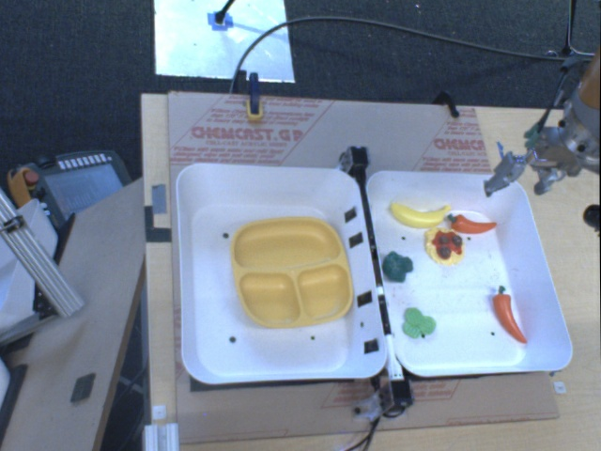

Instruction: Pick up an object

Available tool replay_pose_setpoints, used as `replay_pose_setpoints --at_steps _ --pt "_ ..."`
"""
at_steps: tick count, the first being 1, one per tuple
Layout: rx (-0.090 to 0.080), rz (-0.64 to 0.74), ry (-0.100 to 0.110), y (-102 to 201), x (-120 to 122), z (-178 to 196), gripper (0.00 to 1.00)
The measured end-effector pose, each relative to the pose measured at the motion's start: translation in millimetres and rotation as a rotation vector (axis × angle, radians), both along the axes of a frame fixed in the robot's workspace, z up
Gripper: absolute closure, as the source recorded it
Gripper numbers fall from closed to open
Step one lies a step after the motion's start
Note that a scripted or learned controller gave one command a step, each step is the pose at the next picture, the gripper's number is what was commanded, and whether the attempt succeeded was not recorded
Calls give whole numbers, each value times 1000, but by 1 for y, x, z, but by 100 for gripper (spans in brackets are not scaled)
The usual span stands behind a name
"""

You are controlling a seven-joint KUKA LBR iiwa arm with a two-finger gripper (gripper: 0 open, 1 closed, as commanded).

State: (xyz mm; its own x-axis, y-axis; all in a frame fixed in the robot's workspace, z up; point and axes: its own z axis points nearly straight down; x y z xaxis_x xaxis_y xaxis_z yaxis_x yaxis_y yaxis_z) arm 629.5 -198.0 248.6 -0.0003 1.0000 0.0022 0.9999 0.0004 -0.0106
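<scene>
Two white bins are seen side by side on a bench, viewed from above at a slant. The left bin (202, 252) holds a yellow tray (291, 271) with three compartments, one long at the far side and two smaller at the near side; the tray lies near the bin's middle.

The right bin (545, 280) holds six small items. A banana (418, 214) lies at the far left part of the bin, with a red pepper (472, 224) just beside it to the right. A small pizza (445, 246), a yellow round with dark red topping, lies just in front of both, near the pepper's left end. A dark green broccoli (397, 266) is set near the bin's left wall, and a lighter green leaf (419, 324) lies nearer the camera, apart from it. A carrot (509, 315) lies alone by the right wall, with its green top pointing away from the camera.

The gripper (522, 175) is seen over the far right corner of the right bin, reached in from the right. Its two fingers are spread apart, one (498, 178) towards the left and one towards the right, and nothing is held between them. The gripper is well apart from every item; the pepper is the nearest.
</scene>
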Motion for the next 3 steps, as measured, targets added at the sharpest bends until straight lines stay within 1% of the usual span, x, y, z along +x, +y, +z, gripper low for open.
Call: replay_pose_setpoints --at_steps 1,2,3 --pt "-3 3 -12 1 2 8 0" --pt "-3 3 -12 7 1 -34 0" --pt "-2 1 -9 -2 2 -91 0"
